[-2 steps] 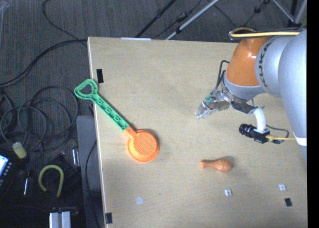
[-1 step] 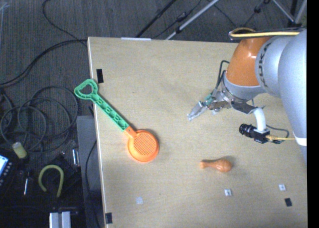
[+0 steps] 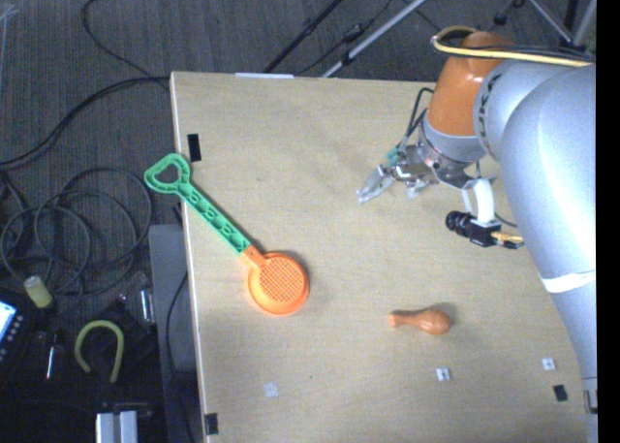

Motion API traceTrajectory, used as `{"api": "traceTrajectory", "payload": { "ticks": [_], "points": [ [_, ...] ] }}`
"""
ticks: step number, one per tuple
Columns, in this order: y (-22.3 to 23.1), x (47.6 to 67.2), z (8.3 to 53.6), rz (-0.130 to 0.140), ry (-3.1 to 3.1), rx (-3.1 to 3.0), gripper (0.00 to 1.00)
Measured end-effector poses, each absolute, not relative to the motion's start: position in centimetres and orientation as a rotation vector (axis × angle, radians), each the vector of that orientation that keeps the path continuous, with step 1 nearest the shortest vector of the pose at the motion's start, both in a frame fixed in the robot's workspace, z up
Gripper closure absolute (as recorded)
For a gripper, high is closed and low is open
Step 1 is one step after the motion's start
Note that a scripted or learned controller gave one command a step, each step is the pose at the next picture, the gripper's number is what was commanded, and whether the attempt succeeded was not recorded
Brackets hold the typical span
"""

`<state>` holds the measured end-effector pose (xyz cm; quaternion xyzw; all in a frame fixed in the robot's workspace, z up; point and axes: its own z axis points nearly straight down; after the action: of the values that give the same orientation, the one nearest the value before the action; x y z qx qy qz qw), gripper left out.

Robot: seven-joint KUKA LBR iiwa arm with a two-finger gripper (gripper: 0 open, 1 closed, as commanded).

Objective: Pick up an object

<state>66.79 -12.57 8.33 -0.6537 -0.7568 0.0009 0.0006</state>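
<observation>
Sieve toy (image 3: 225, 237): an orange round mesh head with a green perforated handle is being shown lying flat on the tan bench surface (image 3: 320, 131), toward its left side; the handle is running up and to the left, ending in a green loop near the left edge.
Orange pear-shaped piece (image 3: 422, 320): it is being seen lying on its side lower on the surface, to the right of the sieve head and well apart from it, its narrow end pointing left.
Gripper (image 3: 373, 189): it is being held above the upper right part of the surface, pointing left; the two pale fingers are being kept spread, and nothing is being pinched between them. Both objects are lying well apart from it.
Arm (image 3: 542, 170): the grey body with the orange band is being seen entering from the right.
Floor: dark carpet with black cables (image 3: 58, 208) is being shown left of the bench.
</observation>
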Motion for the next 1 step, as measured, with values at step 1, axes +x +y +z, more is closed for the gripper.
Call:
{"api": "traceTrajectory", "payload": {
  "ticks": [1],
  "points": [
    [-12.59,66.8,9.25,0.008,-2.379,-2.054,1.0]
  ]
}}
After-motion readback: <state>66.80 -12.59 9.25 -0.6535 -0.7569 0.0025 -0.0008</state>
